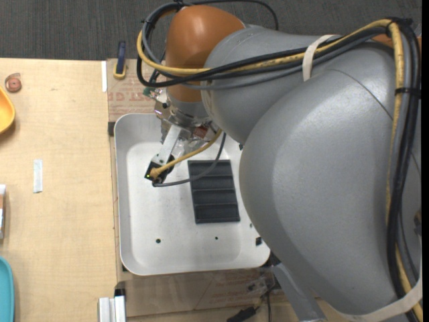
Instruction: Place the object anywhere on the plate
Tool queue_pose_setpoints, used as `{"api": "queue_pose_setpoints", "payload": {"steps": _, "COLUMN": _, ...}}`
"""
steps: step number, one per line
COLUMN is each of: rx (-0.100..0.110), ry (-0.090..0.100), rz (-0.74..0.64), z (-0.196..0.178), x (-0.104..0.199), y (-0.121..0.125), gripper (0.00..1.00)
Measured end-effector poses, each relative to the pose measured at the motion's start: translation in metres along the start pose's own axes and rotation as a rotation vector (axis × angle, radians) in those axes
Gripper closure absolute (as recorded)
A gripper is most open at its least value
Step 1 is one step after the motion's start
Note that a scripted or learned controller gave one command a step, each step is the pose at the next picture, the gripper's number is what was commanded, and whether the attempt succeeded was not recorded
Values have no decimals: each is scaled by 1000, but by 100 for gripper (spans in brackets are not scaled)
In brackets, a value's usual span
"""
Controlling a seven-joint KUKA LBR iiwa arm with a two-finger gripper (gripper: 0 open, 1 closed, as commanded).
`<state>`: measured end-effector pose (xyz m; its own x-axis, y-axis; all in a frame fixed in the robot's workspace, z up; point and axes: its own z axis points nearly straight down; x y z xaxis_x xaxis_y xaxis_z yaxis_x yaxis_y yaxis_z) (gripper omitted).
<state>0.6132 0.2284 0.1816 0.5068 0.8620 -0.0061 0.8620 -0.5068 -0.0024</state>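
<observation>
1. Gripper (pixel 179 127): it hangs over the upper part of the white bin (pixel 134 247), under the orange band of the arm (pixel 322 166). The wrist hardware covers the jaws, so I cannot tell whether they are wide, narrow or holding anything. Nothing is seen to be gripped.
2. Task object: judged to be the black ribbed block (pixel 214 192), lying flat on the bin floor near the middle. It is near the gripper but apart from it, toward the view's lower right.
3. Long axis: the block's long sides run from the top of the view to the bottom, with only a slight tilt. Its ribs run the same way.
4. Governing relation: a pick calls for a short shift toward the lower right, then a descent with the jaws closing across the block's short width.
5. Plate: not identified with certainty. A yellow curved item (pixel 4 113) and a teal item (pixel 3 290) sit at the left edge of the bench (pixel 60 146), well apart from the bin.
</observation>
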Motion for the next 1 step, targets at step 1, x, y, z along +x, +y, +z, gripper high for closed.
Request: {"api": "queue_pose_setpoints", "payload": {"steps": 1, "rx": 0, "ry": 1, "rz": -214, "z": -26, "x": -22, "y": -34, "gripper": 100}}
